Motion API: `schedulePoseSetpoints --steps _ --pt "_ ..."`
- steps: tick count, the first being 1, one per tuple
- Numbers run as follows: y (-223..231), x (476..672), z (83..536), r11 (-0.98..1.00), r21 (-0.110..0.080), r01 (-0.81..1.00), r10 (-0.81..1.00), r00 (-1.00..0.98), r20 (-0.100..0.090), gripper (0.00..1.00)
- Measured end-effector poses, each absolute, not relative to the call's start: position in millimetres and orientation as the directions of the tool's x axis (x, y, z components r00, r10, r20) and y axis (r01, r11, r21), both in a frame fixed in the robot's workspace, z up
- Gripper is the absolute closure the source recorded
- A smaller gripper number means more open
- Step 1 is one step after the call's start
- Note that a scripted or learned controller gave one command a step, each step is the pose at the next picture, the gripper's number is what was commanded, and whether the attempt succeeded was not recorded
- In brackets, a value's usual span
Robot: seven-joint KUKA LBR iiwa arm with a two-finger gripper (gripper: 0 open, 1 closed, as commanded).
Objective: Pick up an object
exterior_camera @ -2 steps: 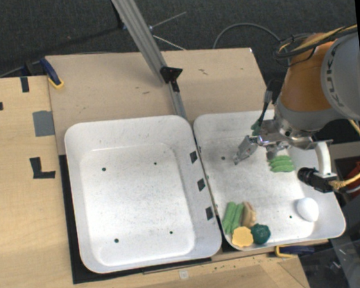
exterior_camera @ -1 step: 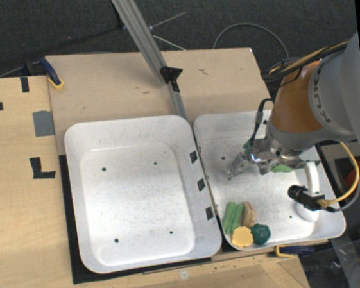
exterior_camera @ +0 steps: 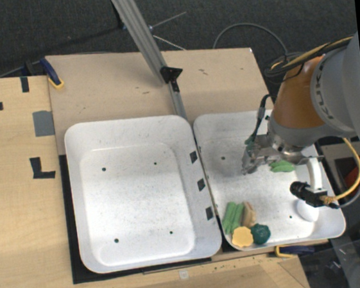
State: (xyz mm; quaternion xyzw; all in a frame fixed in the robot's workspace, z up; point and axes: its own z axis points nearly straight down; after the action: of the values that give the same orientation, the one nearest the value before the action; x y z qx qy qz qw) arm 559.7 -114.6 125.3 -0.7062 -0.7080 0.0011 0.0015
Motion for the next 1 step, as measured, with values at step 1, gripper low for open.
schedulePoseSetpoints --steps 1 --pt "-113.5 565.9 187.0 0.002 0.004 1.0 1.0 -0.002 -0.001 1.0"
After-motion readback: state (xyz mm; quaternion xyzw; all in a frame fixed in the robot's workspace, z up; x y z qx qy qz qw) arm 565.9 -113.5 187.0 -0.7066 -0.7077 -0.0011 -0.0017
